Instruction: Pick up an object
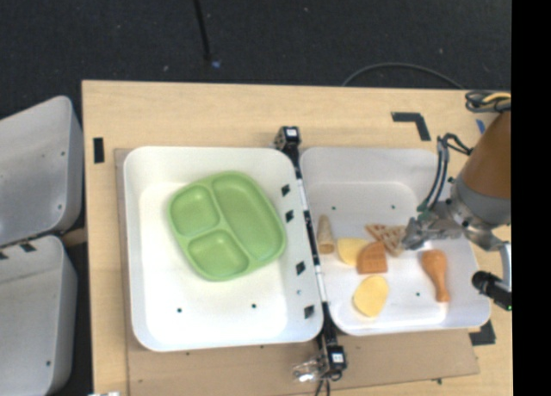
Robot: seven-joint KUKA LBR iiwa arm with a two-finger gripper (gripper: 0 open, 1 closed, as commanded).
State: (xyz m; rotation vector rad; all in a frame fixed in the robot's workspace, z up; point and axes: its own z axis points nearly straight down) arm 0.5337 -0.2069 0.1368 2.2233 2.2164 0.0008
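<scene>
While the gripper [413,235] hangs low over the right bin [362,170], its tip sits at the right edge of a small brown criss-cross piece [385,234], and whether it is open or closed cannot be told from this slanted view. That piece looks like the likeliest target; it lies near the middle of the bin, touching or just beside an orange-brown chunk [372,258], with a pale yellow lump [349,251] to the left and a tan cone-like piece [325,233] beyond that. The main risk, as a judgement, is crowding: a descent here could pinch two items, or nudge the flat piece aside so nothing is caught. Its long axis appears to run roughly left to right, pointing toward the bin divider, though it is too small to be sure. An orange drumstick-shaped item [436,274] lies apart, its length running up and down. A yellow disc [371,297] sits nearer the front. The green divided plate [226,225] rests in the left bin [155,317].
</scene>
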